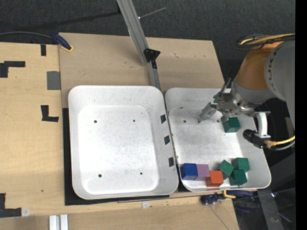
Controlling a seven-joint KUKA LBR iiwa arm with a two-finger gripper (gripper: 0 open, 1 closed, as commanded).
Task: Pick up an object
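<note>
Landmark: right bin (192, 128) on the table (29, 128). My arm (268, 75) comes in over its far-right corner. My tool (221, 110) hangs over the bin's upper-right part, splayed. A green block (232, 124) sits just beside and below the tool tip; can't tell if it's pinched or just lying on the bin floor. The other blocks are clustered along the bin's near edge: blue (189, 170), purple (203, 170), orange (216, 177), three more green (234, 169). My read: small rigid cubes, light, smooth-faced, not fragile. Best hold is across two flat opposite sides, centred.

Pale wooden bench (29, 143), dark grey carpeted floor (201, 11), slanting metal pole (132, 20)
</note>
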